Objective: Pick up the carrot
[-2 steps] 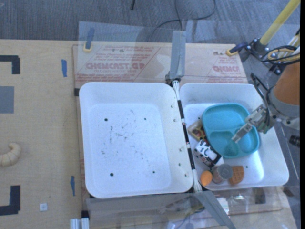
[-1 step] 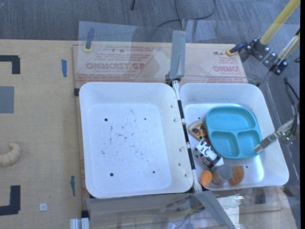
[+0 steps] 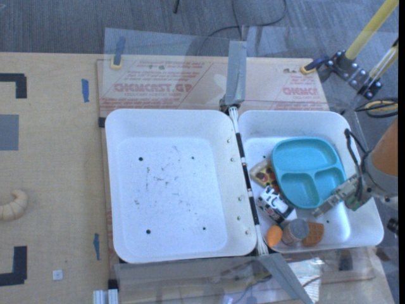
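Carrot (image 3: 274,235) sits low in my right bin (image 3: 367,230), an orange lump beside a grey round piece (image 3: 295,232) and a brown one (image 3: 313,232). Above them lies the blue divided tray (image 3: 308,173). My gripper (image 3: 334,201) hovers at the tray's lower right edge, fingers apart, holding nothing. The left bin (image 3: 171,185) shows only specks

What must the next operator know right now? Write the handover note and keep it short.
Claw: low over the right bin, at the lower right edge of the blue plate. I see nothing held in it.
Carrot: probably the orange piece at the bin's front wall, just left of a grey can, apart from the claw.
Done: no pick yet.
Left: bring the claw over to the carrot, grasp it and lift it.
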Controlling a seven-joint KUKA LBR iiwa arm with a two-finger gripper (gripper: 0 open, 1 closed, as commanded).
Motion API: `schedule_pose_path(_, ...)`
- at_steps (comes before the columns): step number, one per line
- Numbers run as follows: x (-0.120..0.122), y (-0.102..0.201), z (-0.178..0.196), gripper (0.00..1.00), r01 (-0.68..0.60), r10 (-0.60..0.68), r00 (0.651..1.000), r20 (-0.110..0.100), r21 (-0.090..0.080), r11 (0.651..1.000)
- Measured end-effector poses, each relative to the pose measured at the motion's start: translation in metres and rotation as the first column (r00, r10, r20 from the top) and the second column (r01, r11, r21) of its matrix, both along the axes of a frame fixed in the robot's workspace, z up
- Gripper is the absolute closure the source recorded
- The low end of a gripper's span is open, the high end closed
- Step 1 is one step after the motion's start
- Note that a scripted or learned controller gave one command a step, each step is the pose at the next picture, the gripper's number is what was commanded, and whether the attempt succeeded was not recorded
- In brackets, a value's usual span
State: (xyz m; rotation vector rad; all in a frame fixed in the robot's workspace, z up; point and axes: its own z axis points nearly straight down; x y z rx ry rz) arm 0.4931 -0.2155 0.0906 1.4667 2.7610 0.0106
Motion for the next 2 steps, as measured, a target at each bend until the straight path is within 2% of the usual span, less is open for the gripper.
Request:
schedule_pose_path(1, 0.002, 0.003, 0.012, 1.00, -0.005, 0.005, 1.000, 0.003, 0.007, 1.000)
schedule_pose_path(2, -0.012, 0.056, 0.119, 1.00, -0.077, 0.077, 0.997, -0.017, 0.004, 0.997)
